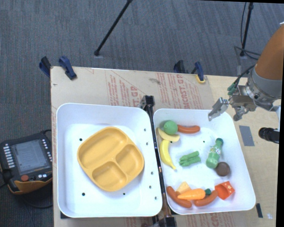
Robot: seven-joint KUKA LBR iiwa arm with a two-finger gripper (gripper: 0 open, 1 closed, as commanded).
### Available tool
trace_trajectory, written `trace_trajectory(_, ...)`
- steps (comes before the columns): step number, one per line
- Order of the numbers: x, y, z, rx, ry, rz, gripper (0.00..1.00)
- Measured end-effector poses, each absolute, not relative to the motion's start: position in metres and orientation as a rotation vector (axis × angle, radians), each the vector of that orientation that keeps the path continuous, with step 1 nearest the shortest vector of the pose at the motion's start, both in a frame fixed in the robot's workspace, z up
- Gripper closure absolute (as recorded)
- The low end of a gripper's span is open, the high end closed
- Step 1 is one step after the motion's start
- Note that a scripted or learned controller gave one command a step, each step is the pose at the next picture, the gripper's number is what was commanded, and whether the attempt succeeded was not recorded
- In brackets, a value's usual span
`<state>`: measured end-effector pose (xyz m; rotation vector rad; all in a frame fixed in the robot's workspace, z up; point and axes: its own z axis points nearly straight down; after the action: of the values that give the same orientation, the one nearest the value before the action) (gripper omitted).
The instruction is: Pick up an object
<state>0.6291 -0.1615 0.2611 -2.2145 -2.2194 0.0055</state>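
My gripper (227, 110) hovers over the far right edge of the right bin (246, 163), open, with nothing between its fingers. Below it in that bin lie a green bottle (214, 154), a brown ball (222, 169), a green bean bunch (190, 158), a banana (166, 152), a green round fruit (170, 127) and a red sausage (188, 129). At the bin's near end sit a carrot (192, 194), a second sausage (176, 198), an orange wedge (183, 187) and a red piece (225, 190).
The left bin (70, 130) holds a yellow divided plate (110, 158). A teach pendant (25, 161) lies on the floor at left. Blue clamps (67, 67) grip the bench's far edge, and tripod legs (113, 23) stand behind.
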Motion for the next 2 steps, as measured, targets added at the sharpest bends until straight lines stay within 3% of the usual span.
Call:
trace_trajectory(1,0.612,-0.192,0.104,-2.213,-2.214,0.008,0.00)
trace_trajectory(2,0.599,-0.186,0.084,-2.217,-2.214,0.006,0.00)
